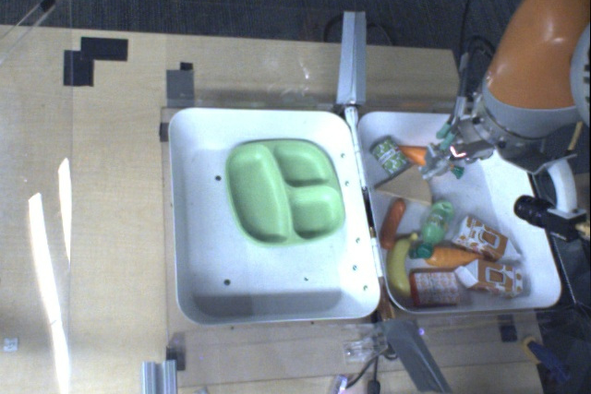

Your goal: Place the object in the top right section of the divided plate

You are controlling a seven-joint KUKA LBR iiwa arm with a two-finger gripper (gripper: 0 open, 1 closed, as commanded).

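Camera view looks down on the bench. The green divided plate lies near the middle of the left bin, with its one long section on the left and two smaller sections on the right. Its top right section shows only green surface.

Right of the plate, past the bin wall, stands the right bin, and all loose things lie in it. Nearest to the plate are a small green can, a red sausage and a yellow banana. Further right of the plate are a short carrot, a green bottle, a second carrot, a red can and two printed cartons.

The gripper is over the upper part of the right bin, well right of the plate, with its tip just beside the short carrot. Whether it is closed on anything, I cannot tell. Which object is meant for the plate I also cannot tell.
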